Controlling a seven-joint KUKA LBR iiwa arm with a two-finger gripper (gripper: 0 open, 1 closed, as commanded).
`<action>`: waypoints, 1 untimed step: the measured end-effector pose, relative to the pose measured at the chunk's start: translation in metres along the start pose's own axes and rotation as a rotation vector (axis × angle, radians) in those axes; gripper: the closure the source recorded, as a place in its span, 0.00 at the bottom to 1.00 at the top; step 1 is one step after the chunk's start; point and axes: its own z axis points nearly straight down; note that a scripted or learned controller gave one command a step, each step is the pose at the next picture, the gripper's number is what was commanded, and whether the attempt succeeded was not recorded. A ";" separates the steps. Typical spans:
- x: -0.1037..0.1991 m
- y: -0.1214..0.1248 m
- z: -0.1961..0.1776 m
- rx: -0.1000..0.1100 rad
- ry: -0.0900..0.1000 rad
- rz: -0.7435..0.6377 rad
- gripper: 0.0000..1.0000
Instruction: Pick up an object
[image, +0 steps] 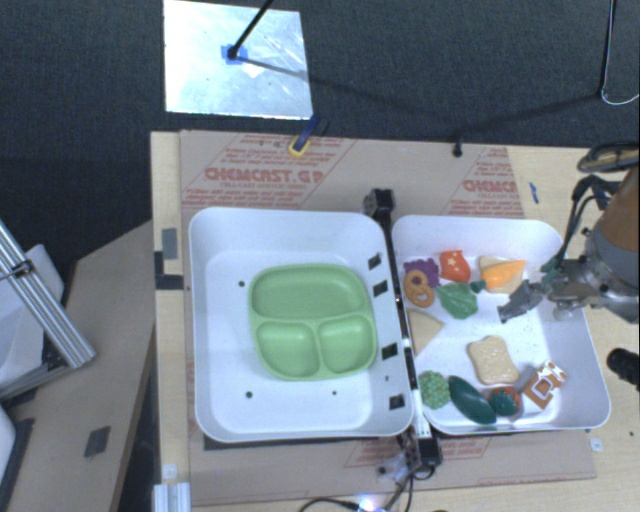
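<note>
A fixed camera looks down at a slant on a pale wooden bench (120, 290) covered by a protective sheet with red printed lettering. Two shallow white bins sit side by side on it, touching along a black hinged seam in the middle.

The left bin (215, 300) holds a green divided plate (310, 320) with one wide compartment at the back and two smaller ones in front. Nothing lies in any of its compartments.

The right bin (590, 395) holds a scatter of toy food. Along the back are a purple grape bunch (422, 270), a red-orange piece (454, 265) and an orange cheese wedge (503, 273). A pretzel (419, 290) lies just in front of the grapes, with a green leafy piece (459, 300) to its right. A tan triangular slice (424, 330) lies near the seam. Toward the front are a slice of bread (491, 360), a broccoli floret (433, 388), a dark green vegetable (469, 399) touching the broccoli, a small red and green item (504, 401), and an orange and white piece (545, 383).

The grey arm reaches in from the right, and its hand (522, 300) hovers over the right bin, in bare space between the cheese wedge and the bread. Its two dark fingers (512, 306) point left and stand slightly apart, with nothing between them; the hand is open and grips no object.

Beyond the bench, on dark carpet, lies a shiny silver sheet (238, 60). A metal frame (40, 310) stands at the left edge.
</note>
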 end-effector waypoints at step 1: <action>0.000 0.003 -0.006 -0.012 -0.003 -0.003 0.00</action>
